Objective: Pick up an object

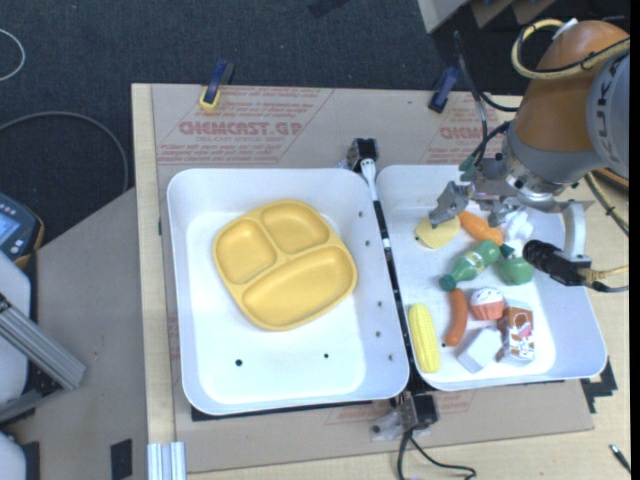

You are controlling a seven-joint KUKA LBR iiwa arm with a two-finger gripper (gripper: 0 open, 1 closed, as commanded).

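Toy foods lie in the right bin (570, 363). My gripper (474, 209) hangs over its far part, open, with one finger (447, 206) beside a pale yellow piece (435, 234). An orange carrot (482, 229) lies just below the gap between the fingers, and nothing is held. A green bottle (472, 263) and a dark green piece (516, 270) lie just in front of the carrot. Nearer the front are a red sausage (457, 316), a corn cob (424, 337), a cupcake (487, 304) and a small printed carton (518, 334).
The left bin (200, 353) holds a yellow divided plate (285, 263). A black divider with clips (380, 230) runs between the bins. The arm's black cable fitting (548, 259) overhangs the right bin's right side. Blue clamps (214, 85) pin the cardboard at the back.
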